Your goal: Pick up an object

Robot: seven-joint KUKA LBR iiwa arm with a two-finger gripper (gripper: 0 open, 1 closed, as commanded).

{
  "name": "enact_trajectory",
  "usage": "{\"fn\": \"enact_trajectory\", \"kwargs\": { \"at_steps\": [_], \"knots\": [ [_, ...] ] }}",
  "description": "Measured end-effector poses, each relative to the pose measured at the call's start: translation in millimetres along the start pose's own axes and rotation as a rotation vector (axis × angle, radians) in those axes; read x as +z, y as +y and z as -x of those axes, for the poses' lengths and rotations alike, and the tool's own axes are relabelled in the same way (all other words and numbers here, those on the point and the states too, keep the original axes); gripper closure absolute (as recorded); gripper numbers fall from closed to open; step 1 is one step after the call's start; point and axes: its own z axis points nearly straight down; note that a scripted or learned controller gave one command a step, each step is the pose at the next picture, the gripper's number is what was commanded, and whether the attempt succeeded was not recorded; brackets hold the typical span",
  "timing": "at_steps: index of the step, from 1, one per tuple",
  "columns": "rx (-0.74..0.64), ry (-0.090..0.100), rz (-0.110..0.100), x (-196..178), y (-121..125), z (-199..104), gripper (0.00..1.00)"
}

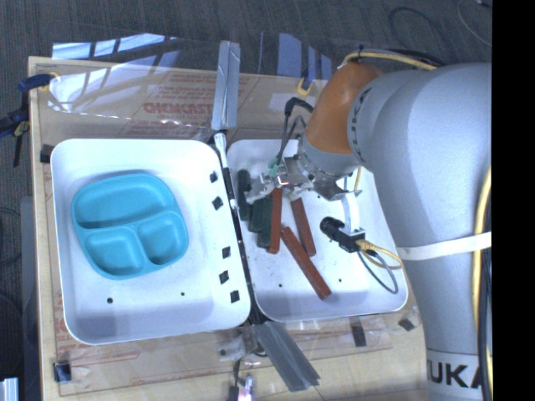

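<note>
My gripper (279, 183) hangs low over the upper left part of the right bin (368, 295), under the arm's orange band. Directly below it lie three brown sticks: one (274, 222) nearly upright in the view, one (303, 225) slanting to its right, and a longer one (306, 265) running diagonally toward the bin's middle. A dark green block (260, 215) sits left of the sticks, and a black object (244, 192) lies against the bin's left wall. The gripper's tip is just above the top ends of the sticks. Nothing is visibly held.
The left bin (84, 307) holds a blue divided tray (129, 224). A metal divider (226, 90) runs between the bins at the back. The bulky grey arm (426, 165) covers the right bin's right side.
</note>
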Motion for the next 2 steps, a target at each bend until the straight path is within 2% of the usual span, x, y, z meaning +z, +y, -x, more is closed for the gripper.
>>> {"fn": "enact_trajectory", "kwargs": {
  "at_steps": [1,2],
  "knots": [
    [-0.008,0.009,0.001,-9.0,1.9,-5.7,1.00],
    [-0.100,0.014,0.001,-117.1,-2.8,-23.6,1.00]
  ]
}}
